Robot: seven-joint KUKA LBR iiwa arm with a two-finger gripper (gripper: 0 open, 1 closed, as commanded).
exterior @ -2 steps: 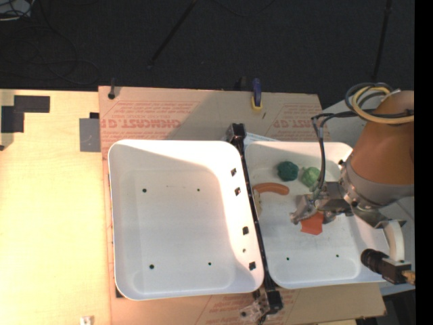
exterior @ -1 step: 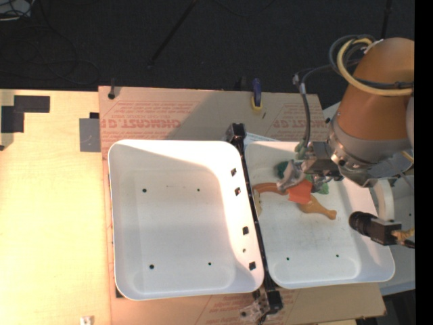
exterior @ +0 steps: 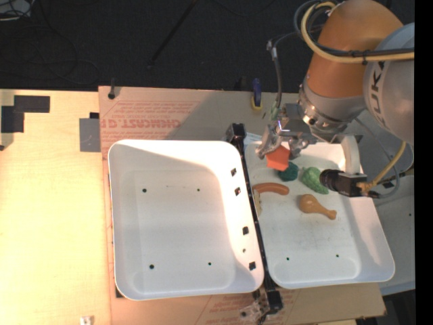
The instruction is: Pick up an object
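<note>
1. Overhead, the camera view looks down at a slant on a pale wooden counter (exterior: 54, 202). A brown cardboard sheet (exterior: 149, 117) printed with red lettering lies on it, under two shallow white bins set side by side with their inner rims touching.
2. The grey arm (exterior: 352, 39), with an orange band above its wrist, reaches in from the right and hangs over the far left corner of the right bin (exterior: 325, 256).
3. Its end effector (exterior: 277, 144) points down over that corner. Whether it is released or clenched cannot be told from this angle.
4. An orange-red block (exterior: 277, 160), tilted on one corner, sits directly under the end effector's tip. Whether the block is gripped or only lying beneath it cannot be told either.
5. A dark teal lump (exterior: 289, 172) lies just beside the block, on its right and a little nearer the camera.
6. A crumpled green piece (exterior: 313, 179) rests to the right of the teal lump, close to it.
7. A brown sausage-shaped piece (exterior: 272, 189) lies flat on the bin floor, nearer the camera than the block and close to the bin's left wall.
8. A tan drumstick-shaped piece (exterior: 316, 206) lies apart from the sausage shape, on its right, with its thick end to the left and its thin end to the right.
9. The left bin (exterior: 176, 229) is part sunlit and part shaded, and small dark holes dot its floor.
</note>
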